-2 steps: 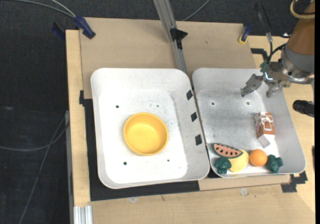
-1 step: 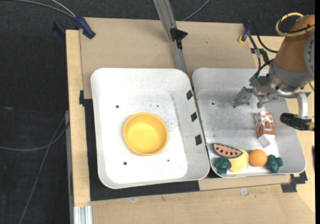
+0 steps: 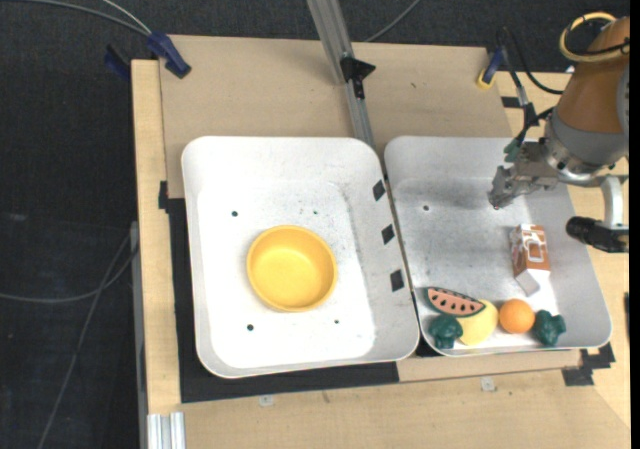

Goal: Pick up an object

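My gripper (image 3: 500, 195) hangs over the far right part of the right bin (image 3: 450, 237), with the grey and orange arm coming in from the right. A small orange and white carton (image 3: 530, 255) lies just below and right of it, apart from it. Along the bin's near edge sit a watermelon slice (image 3: 457, 301), a yellow fruit (image 3: 482, 323), an orange (image 3: 516, 317) and two green broccoli pieces (image 3: 446, 331) (image 3: 548, 327). Nothing shows between the gripper's tips.
The left bin (image 3: 230, 187) holds a yellow bowl (image 3: 291, 267) near its middle. A metal pole (image 3: 330, 27) slants up from between the bins. Blue and yellow clamps sit at the bench's far corners.
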`<state>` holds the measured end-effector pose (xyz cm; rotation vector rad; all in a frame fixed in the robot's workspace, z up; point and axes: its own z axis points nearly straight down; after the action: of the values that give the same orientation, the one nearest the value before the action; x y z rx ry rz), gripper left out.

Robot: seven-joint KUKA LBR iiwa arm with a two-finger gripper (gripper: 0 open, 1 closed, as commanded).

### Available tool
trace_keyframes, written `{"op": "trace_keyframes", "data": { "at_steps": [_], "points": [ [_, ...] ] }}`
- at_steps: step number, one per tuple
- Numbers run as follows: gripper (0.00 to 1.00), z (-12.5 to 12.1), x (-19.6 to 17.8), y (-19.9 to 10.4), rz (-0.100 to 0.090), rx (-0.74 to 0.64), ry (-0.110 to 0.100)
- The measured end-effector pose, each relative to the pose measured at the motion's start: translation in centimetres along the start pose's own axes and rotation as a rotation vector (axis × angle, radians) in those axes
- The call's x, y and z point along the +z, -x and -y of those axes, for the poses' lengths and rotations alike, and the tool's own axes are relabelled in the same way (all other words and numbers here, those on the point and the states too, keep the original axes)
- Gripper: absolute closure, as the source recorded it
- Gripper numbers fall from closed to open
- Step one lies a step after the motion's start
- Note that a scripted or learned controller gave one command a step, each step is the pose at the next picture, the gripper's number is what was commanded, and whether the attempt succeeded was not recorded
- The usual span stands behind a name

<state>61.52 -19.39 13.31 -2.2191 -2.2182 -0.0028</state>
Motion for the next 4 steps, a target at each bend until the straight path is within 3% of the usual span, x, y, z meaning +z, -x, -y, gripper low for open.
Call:
{"op": "trace_keyframes", "data": {
  "at_steps": [2, 3, 4],
  "points": [
    [1.00, -0.7, -9.8, 0.0, 0.006, -0.001, 0.011],
    [1.00, -0.8, -11.5, -0.1, 0.005, -0.002, 0.008],
    [1.00, -2.1, -11.9, -5.4, 0.004, -0.006, 0.009]
  ]
}}
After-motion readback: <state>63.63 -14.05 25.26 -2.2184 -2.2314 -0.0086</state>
